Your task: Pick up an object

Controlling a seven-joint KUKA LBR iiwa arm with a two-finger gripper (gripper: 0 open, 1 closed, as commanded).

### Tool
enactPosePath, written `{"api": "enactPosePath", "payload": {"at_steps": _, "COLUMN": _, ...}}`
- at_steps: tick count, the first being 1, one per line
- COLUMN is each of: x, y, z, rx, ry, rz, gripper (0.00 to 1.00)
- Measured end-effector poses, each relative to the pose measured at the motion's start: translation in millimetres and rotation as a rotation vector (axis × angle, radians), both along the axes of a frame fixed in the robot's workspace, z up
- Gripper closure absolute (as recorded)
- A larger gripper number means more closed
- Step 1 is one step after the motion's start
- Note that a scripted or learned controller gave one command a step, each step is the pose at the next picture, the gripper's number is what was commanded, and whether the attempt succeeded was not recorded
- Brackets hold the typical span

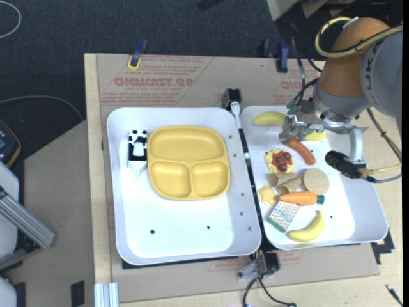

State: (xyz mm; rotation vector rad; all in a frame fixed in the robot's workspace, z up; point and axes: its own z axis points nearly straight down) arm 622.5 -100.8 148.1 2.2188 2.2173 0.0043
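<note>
1. The end effector (295, 132) is hovering low over the right bin (367, 219), just above the upper end of a toy sausage (300, 150); whether it is open or closed cannot be told.
2. The sausage is lying slantwise near the bin's back, beside a small pizza (280, 160).
3. It is probably light, smooth plastic, likely slippery; gripping across its narrow middle looks safest.

two bins (121, 171) – two bananas (269, 118), one carrot (298, 198)
</note>
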Motion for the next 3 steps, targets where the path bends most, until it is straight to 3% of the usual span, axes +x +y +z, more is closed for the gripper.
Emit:
{"api": "enactPosePath", "payload": {"at_steps": 1, "x": 2, "y": 7, "z": 61, "rx": 0.0, "ry": -0.001, "rz": 0.002, "gripper": 1.0}}
{"api": "enactPosePath", "payload": {"at_steps": 2, "x": 3, "y": 8, "z": 78, "rx": 0.001, "ry": 0.001, "rz": 0.002, "gripper": 1.0}}
{"api": "enactPosePath", "payload": {"at_steps": 3, "x": 34, "y": 24, "z": 82, "rx": 0.001, "ry": 0.001, "rz": 0.004, "gripper": 1.0}}
